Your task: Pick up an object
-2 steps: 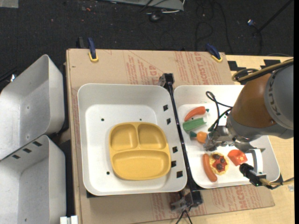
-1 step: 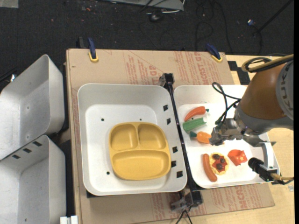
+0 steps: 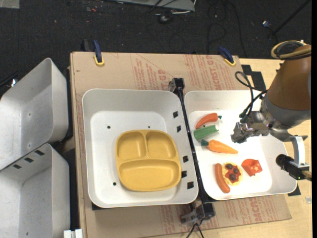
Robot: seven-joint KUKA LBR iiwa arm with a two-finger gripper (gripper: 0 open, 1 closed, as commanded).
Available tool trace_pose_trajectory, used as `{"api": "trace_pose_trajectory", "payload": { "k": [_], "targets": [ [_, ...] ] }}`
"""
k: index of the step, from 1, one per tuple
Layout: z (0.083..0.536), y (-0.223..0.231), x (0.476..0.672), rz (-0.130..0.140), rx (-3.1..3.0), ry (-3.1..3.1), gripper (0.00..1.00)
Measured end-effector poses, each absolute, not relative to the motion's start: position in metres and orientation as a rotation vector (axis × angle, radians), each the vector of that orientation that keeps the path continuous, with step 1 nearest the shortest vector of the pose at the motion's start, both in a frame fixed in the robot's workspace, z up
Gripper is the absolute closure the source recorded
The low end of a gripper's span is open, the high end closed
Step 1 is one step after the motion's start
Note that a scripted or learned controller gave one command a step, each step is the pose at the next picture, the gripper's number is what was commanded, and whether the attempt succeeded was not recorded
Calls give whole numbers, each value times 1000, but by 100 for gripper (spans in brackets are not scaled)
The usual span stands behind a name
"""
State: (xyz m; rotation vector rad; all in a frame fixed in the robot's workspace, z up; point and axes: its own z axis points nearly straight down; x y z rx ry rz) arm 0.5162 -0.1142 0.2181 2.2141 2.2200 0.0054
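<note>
Here, toy food scattered in the right bin (image 3: 277, 185): an orange carrot (image 3: 222, 147) near the middle, a green piece (image 3: 206, 132) just left of and beyond it, an orange-red pepper-like piece (image 3: 207, 118) farther still, a sausage (image 3: 221, 177) and a small pizza slice (image 3: 232, 173) touching at the near side, a red piece (image 3: 251, 166) to their right. No single target marked out; carrot and green piece closest to the hand (image 3: 241, 132). Hand poised over the right bin's middle, just right of the carrot, nothing visible between the fingers; open or clenched, cannot tell, since dark and small against the cabling. By the look of it, task not yet done: every item flat on the bin floor, none lifted. Left to do: descend, close on one piece, raise it. In the left bin (image 3: 99, 108), a yellow divided tray (image 3: 147, 160), apart from the food. Both bins on a brown board (image 3: 148, 68) over the worktop. Arm's upper part cut off at the right; height of the hand above the bin hard to judge.
</note>
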Motion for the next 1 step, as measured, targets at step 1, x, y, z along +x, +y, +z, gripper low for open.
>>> {"api": "trace_pose_trajectory", "payload": {
  "k": [1],
  "targets": [
    [229, -114, 517, 1, 2217, 2223, 100]
  ]
}}
